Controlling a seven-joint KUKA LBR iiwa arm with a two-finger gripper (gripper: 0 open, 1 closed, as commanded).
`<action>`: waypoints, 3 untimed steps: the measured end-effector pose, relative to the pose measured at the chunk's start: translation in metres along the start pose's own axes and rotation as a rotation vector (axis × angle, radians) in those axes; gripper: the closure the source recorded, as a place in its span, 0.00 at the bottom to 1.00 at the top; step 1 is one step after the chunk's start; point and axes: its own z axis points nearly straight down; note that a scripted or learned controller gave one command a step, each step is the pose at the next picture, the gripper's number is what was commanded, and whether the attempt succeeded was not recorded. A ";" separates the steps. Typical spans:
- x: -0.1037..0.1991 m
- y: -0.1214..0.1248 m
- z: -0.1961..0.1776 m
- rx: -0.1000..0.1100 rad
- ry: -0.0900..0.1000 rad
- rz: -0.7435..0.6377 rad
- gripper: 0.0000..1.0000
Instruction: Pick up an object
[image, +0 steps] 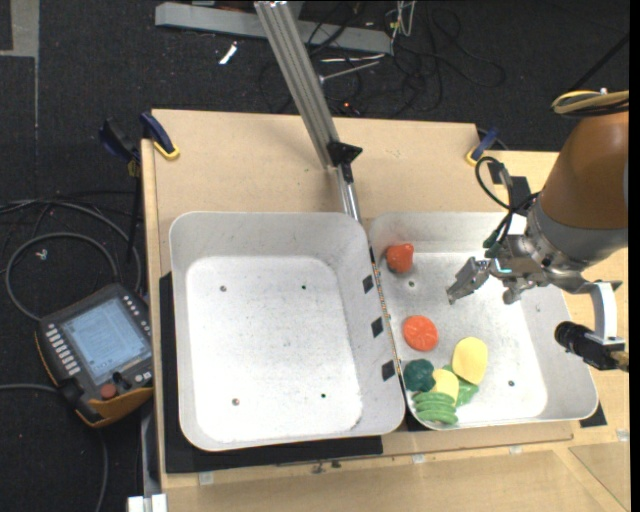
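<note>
The right bin (520, 400) holds several small toys. A red-orange piece (400, 257) lies near its back left corner. An orange round one (420, 331) sits lower down. A yellow lump (470, 358), a dark green piece (418, 375), a small yellow piece (446, 384) and a ribbed green one (435, 405) cluster at the front left. My gripper (484, 294) hangs over the middle of this bin, to the right of the red-orange piece and above the yellow lump. It is open, with nothing between its fingers.
The left bin (200, 250) lies beside the right one, sharing a raised middle wall (382, 320). A slanted metal pole (310, 95) rises from the back. A teach pendant (95, 345) lies off the bench to the left.
</note>
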 end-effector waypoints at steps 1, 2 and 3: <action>0.000 0.001 -0.002 -0.004 -0.001 0.002 0.00; 0.007 -0.007 0.054 0.001 0.000 0.003 0.00; -0.001 -0.006 0.115 0.001 0.000 0.004 0.00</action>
